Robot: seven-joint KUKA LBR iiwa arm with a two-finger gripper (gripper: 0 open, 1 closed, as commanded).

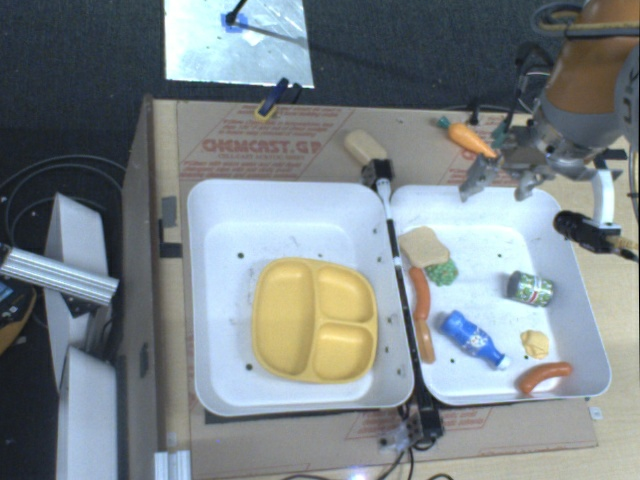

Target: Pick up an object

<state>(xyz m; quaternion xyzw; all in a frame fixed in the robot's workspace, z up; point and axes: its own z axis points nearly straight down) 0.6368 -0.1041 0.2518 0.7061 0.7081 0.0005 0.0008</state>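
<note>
My claw (497, 179) hangs spread and empty over the right bin's (580, 268) far edge. Its green can (529, 288) sits near the right wall. Brown cardboard (250, 143) covers the table; dark carpet (70, 68) beyond.

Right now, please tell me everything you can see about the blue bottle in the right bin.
The blue bottle is a small toy, plastic by its look, with a light label around its middle and a white cap. It lies on its side on the floor of the right bin, tilted, its cap pointing toward the bin's lower right corner. Nothing touches it: an orange sausage lies to its left and a red sausage beyond the cap.
</note>
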